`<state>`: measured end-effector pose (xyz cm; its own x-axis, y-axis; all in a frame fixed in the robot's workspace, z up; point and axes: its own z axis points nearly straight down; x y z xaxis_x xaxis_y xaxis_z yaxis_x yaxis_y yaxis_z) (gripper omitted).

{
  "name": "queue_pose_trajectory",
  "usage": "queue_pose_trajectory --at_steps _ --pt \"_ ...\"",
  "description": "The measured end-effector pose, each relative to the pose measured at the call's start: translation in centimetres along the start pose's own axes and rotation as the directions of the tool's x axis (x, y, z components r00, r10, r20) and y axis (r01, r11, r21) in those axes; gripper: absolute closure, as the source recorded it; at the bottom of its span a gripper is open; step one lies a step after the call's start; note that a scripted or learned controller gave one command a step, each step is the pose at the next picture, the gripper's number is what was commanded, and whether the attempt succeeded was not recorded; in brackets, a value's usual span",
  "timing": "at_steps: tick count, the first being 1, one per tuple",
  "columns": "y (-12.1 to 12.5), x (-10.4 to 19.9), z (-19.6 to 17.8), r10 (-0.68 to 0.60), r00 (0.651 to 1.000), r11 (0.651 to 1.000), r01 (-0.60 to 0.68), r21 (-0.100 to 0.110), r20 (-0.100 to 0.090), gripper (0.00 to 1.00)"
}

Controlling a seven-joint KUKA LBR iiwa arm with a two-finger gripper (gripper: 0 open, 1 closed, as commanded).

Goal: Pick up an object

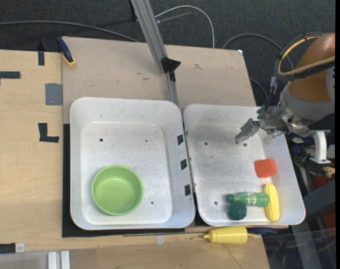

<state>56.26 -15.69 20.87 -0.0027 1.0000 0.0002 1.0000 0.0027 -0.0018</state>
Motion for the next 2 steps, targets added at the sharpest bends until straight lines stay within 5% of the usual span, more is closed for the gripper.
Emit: queue_pose_trajectory --at_steps 1,2 --pt "0.0 0.0 0.0 0.0 1.0 1.0 0.0 0.0 0.0 0.0" --pt "-0.7 0.2 6.3 0.002 1.0 1.0 -0.002 0.007 -0.001 0.0"
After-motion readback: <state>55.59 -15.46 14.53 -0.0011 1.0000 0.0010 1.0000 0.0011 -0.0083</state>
